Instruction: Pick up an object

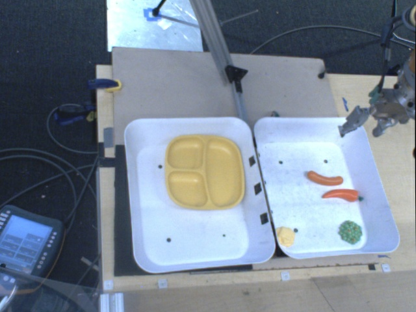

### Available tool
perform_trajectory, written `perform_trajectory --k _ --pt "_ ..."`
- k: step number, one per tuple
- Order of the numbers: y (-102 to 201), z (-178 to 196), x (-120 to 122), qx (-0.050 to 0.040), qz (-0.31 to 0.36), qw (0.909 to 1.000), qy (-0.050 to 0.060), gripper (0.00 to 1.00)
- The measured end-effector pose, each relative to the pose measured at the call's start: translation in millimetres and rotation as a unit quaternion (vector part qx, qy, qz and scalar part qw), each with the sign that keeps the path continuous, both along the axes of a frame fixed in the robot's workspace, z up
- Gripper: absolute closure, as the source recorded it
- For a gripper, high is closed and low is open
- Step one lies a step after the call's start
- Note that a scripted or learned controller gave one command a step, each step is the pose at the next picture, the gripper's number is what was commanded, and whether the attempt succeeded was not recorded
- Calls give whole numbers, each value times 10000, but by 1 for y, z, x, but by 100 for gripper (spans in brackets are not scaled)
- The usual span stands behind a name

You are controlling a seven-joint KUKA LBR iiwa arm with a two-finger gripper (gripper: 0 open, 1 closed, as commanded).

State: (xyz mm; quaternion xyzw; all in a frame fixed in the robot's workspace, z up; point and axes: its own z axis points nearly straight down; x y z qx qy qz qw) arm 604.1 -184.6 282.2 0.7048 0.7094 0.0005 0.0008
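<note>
While the gripper (367, 125) hovers over the far right corner of the right bin (374, 168), its two fingers stand spread apart with nothing between them. Nearest the gripper, below and slightly left of it on the bin floor, lies a sausage (324, 178). Just beyond that, roughly parallel and not touching, lies a carrot (340, 195). Further down from the gripper, near the bin's front wall, sits a green broccoli piece (350, 231). To its left, in the front left corner of the same bin, sits a yellow lump (285, 236). Well to the gripper's left, the left bin (146, 239) holds a yellow tray (204, 171) with three compartments, resting flat in the rear half of that bin.
</note>
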Motion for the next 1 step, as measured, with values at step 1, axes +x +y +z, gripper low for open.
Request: perform_trajectory --k 1 --pt "0 0 0 -2 3 10000 1 0"
